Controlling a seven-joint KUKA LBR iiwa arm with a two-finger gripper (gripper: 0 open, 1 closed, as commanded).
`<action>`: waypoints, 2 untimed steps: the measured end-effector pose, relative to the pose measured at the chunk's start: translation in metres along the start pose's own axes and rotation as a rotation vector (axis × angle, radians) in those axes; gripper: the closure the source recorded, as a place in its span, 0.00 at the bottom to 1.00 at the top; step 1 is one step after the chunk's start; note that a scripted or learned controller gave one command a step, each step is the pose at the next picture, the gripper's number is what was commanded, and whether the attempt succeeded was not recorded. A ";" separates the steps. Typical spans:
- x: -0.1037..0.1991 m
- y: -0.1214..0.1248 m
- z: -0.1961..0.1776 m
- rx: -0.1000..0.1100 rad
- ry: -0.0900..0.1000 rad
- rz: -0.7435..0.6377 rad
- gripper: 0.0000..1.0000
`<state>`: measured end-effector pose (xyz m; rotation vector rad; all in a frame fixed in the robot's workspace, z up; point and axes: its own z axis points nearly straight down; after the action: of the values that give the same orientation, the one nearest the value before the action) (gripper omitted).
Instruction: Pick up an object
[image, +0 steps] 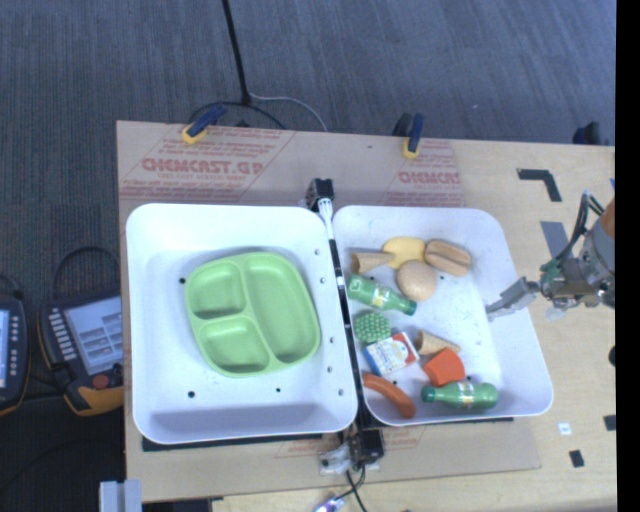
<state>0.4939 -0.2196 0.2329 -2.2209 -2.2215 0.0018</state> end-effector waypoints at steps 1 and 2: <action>0.057 -0.005 0.134 -0.013 -0.003 -0.053 0.00; 0.092 0.042 0.144 -0.011 -0.008 -0.273 0.00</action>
<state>0.5353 -0.1279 0.0886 -1.9052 -2.5136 -0.0017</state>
